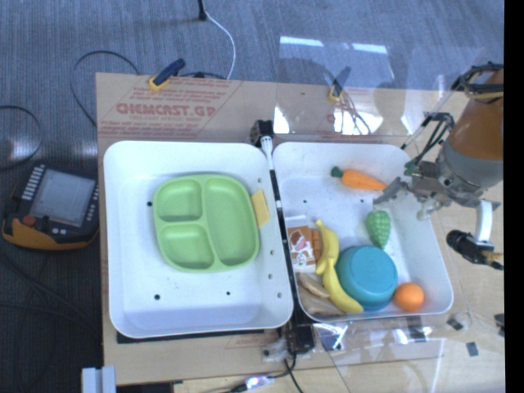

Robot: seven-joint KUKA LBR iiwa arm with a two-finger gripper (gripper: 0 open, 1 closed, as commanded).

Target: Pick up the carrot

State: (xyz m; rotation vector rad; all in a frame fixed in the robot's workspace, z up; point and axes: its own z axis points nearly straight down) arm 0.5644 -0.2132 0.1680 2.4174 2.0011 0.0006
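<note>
White bin holds carrot, tool just beside

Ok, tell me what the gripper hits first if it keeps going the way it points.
Probably the carrot: the gripper points left across the right bin, and the carrot lies just ahead. Height is unclear, so it might pass above.

Grey arm at right, pincer low, fingers spread.

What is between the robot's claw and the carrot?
Nothing: in the camera view, just bare white bin floor separates the gripper from the carrot.
</note>
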